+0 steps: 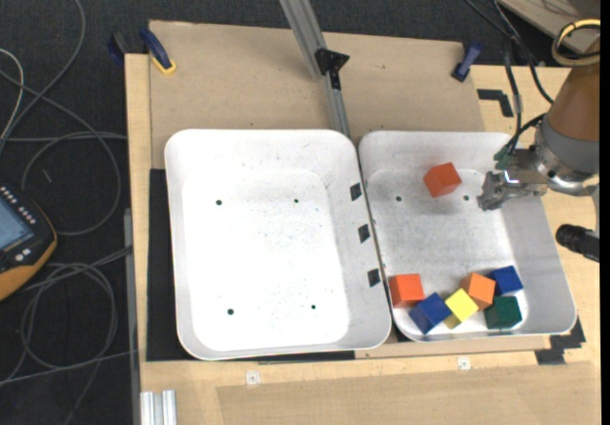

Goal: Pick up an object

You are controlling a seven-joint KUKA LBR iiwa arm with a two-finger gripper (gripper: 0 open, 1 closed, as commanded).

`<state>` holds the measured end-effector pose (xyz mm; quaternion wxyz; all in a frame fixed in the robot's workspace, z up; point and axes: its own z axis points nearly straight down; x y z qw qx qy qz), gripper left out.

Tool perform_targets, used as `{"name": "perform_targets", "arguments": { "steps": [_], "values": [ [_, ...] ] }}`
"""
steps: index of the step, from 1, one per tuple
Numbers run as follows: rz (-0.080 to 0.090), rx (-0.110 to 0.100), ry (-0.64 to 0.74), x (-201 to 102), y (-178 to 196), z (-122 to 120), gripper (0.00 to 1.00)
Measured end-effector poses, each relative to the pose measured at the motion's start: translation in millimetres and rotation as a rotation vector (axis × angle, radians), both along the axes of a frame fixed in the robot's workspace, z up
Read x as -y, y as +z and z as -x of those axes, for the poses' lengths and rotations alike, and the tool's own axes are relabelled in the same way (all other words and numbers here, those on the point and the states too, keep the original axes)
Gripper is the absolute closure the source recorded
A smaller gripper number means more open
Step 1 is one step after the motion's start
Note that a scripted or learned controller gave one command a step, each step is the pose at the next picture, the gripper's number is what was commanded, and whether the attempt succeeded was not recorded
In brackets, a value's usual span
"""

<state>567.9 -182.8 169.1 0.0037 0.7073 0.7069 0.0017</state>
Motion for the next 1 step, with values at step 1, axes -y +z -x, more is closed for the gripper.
{"name": "perform_targets", "arguments": {
  "steps": [1],
  "values": [
    [-0.001, -0.001, 0.003, -7.4, 47.2, -0.5, 1.0]
  ]
}}
